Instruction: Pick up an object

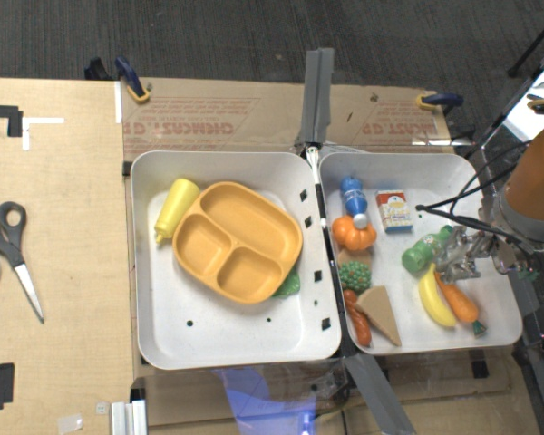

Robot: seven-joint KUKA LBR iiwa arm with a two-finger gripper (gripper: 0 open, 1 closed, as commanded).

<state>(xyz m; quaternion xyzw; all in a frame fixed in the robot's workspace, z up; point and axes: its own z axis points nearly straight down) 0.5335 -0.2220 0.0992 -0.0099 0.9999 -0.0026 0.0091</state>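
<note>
Cardboard [254,116] behind the bins carries red printed letters, reversed and not readable. One small box [394,211] in the right bin [417,163] has a blue and red label, too small to read. Beside it lie one blue bottle [352,196], one small pumpkin [354,234], one banana [434,299] and one carrot [460,303]. The gripper [457,259] hovers just above the banana and carrot; how far it is open, I cannot tell. The left bin [163,333] holds one orange divided plate [236,241] and one yellow bottle [176,207]. One pair of scissors [14,252] lies on the bench.

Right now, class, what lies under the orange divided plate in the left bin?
A green item pokes out beneath the orange divided plate's lower right edge; the rest of it is covered, so its identity is unclear.
</note>
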